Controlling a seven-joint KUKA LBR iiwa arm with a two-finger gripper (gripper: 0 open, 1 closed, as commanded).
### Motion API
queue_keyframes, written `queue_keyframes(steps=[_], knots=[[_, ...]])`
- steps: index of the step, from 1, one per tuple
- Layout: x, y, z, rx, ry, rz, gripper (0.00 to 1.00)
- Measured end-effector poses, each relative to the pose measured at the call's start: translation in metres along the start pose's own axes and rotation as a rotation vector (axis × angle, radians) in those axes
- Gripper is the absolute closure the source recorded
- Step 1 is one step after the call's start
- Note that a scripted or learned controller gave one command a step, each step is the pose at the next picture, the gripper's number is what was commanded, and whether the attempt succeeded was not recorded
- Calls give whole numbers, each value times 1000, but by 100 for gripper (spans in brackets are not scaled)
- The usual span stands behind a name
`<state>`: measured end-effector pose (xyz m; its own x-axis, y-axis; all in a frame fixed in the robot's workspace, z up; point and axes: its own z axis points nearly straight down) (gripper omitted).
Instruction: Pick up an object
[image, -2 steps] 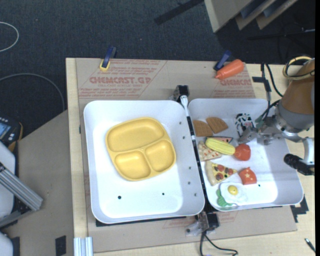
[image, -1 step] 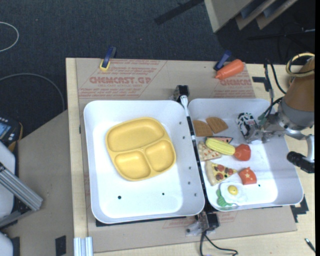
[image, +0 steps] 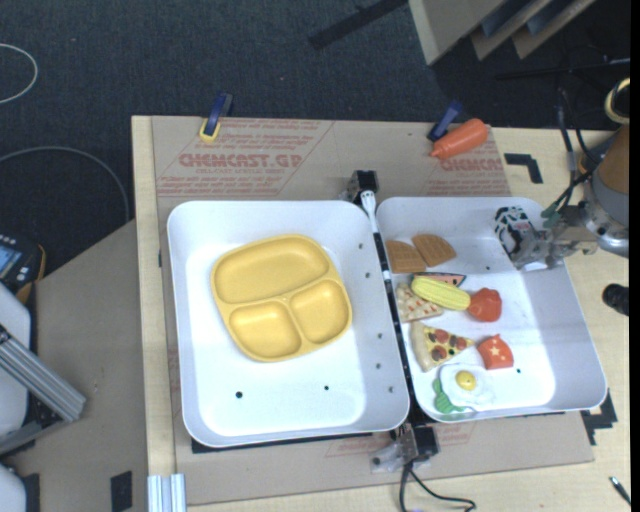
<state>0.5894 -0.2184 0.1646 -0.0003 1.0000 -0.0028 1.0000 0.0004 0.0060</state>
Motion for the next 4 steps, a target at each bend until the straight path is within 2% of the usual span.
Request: queue_keyframes(steps=[1,2,3,4], knots=[[-4,2,-65,-3,-1,0,100],[-4,2,-60,3,0,-1,100],[48,15,-71,1,3,-6,100],[93,28,-60,7,3,-3,100]])
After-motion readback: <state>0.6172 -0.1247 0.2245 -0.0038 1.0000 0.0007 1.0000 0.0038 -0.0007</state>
